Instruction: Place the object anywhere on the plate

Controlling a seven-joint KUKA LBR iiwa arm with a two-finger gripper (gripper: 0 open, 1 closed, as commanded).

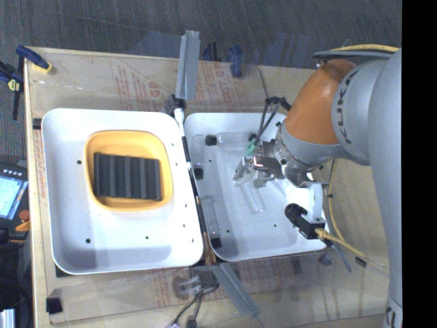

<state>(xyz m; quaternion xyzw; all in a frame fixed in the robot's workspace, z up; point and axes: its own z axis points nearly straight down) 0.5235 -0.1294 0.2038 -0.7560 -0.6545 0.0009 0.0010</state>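
**Plate (128,145) sits in left bin as arm works over the right**

Your arm (355,108), grey with its orange band, reaches in from the right and covers much of the right side of the bench (102,70). The bench, a board with red printed lines, bears both white bins side by side, their inner walls nearly touching.

You see the left bin (65,203) holding the plate, yellow and round-cornered, lying flat in the bin's upper middle, apart from every wall. A dark ribbed slab (128,176) lies on the plate and covers most of its centre, leaving the yellow rim bare all round.

Over the right bin (232,241) the wrist hangs low, with the gripper (254,171) above the bin's middle. Whether it is released or clenched, you cannot tell: the metal parts blur together against the white floor, and nothing can be made out in its hold.

Just below the gripper, a faint clear piece (255,201) lies on the bin floor; its shape is too pale to read. A small black knob (210,140) sits near the bin's upper left corner, well apart from the gripper.
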